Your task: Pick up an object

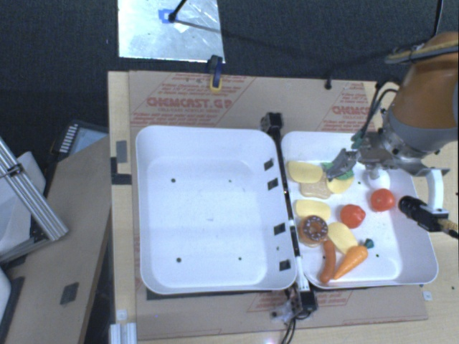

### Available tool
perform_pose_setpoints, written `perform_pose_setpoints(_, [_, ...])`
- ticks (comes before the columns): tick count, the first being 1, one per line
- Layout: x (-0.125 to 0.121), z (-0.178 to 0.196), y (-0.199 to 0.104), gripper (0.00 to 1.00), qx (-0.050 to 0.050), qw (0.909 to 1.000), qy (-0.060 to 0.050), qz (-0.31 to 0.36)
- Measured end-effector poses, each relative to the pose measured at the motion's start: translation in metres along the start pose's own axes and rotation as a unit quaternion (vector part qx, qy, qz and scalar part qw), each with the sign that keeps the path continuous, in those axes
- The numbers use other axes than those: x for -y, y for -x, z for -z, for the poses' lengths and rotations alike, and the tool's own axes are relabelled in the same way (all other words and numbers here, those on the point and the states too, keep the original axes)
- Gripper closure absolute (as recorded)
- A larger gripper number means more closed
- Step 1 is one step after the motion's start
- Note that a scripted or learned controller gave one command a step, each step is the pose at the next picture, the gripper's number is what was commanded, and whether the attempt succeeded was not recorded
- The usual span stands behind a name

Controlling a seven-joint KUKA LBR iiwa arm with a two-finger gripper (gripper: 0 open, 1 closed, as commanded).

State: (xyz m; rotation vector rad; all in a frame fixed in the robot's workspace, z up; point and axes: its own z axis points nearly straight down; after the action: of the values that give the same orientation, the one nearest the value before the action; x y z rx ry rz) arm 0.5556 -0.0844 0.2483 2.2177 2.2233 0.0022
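The right bin (412, 260) holds several toy foods. A yellow piece (305, 170) lies at its upper left, with a beige bread slice (314, 189) just below it. Further down are another yellow piece (312, 208), a chocolate donut (313, 228), a yellow lemon shape (343, 236), a sausage (328, 261) and a carrot (352, 261). Two red tomatoes (352, 215) (382, 200) sit mid-bin. My gripper (341, 166) hangs low over the bin's upper middle, right above a small yellow piece (339, 185) that it partly hides. I see nothing held in it.
The left bin (208, 206) sits beside the right one, with a black divider strip (283, 192) between them. A black part (422, 213) sticks out at the right bin's right edge. The grey and orange arm (427, 106) covers the bin's upper right corner.
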Motion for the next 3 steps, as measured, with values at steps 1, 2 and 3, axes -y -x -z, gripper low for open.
perform_pose_setpoints(1, [0.016,-0.082,0.037,0.00,0.000,1.0000,-0.004,-0.002])
perform_pose_setpoints(2, [0.054,-0.166,0.067,0.00,-0.001,1.0000,-0.001,-0.002])
perform_pose_setpoints(3, [0.050,-0.152,0.065,1.00,0.000,1.0000,0.003,0.000])
